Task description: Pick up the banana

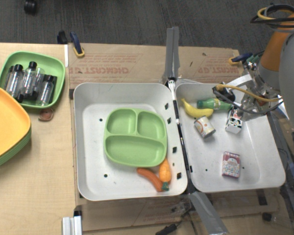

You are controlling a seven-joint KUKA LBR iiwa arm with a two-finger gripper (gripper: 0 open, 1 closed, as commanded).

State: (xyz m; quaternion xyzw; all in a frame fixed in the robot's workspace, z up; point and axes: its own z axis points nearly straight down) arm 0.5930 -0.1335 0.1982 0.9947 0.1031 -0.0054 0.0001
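Probably a robotics lab: carpet floor (127,13), chair caster (31,5), cardboard-covered bench (122,65).

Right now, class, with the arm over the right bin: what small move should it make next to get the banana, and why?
Probably a short shift left and down. The end effector sits right of the banana, which lies free on the bin floor beside a green bottle and a small can.
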